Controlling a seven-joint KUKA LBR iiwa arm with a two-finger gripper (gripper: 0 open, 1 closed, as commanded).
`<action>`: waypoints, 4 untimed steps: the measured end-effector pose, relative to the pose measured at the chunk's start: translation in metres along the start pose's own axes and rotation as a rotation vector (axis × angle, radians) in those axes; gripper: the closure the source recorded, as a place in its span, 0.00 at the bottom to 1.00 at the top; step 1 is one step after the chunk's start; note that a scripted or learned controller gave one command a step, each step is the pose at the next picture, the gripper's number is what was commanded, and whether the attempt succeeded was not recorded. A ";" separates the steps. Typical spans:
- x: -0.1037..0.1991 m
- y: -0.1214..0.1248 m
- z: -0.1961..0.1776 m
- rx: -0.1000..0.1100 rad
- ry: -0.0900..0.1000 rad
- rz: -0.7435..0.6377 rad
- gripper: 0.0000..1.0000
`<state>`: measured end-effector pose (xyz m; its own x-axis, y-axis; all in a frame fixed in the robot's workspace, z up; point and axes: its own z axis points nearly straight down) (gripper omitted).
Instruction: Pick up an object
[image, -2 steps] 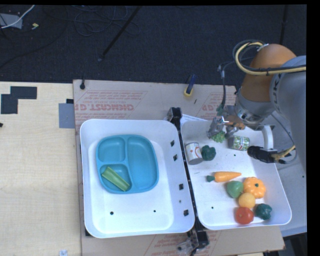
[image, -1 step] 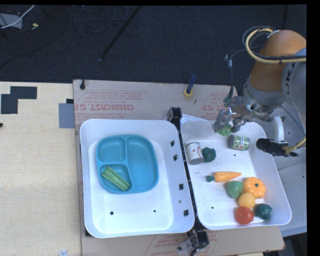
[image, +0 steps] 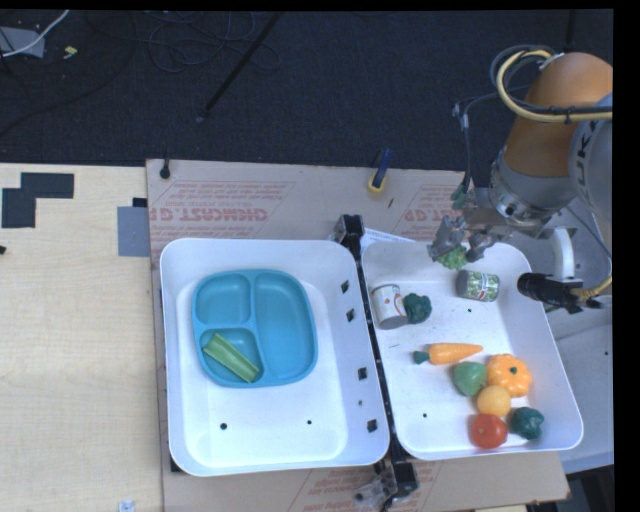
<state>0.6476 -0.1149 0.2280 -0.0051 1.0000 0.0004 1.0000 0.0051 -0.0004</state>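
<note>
A small green leafy toy vegetable (image: 452, 256) is seen clamped between the fingers of the two-finger gripper (image: 455, 247), raised at the far edge of the right white bin (image: 560, 395), directly beneath the wrist.

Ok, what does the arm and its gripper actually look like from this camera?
The arm is grey metal with a rounded orange band above the wrist, and a yellow-and-black cable loops beside that band. The gripper is a small grey and dark assembly at the wrist's end; finer markings are too blurred to read.
</note>
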 end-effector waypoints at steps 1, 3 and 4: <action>0.049 -0.013 0.011 0.005 0.001 0.003 1.00; 0.160 -0.043 0.014 0.006 0.001 0.000 1.00; 0.174 -0.046 0.008 0.003 0.000 0.002 1.00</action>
<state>0.6011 0.0591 0.2203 -0.0028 1.0000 0.0005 1.0000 0.0028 -0.0031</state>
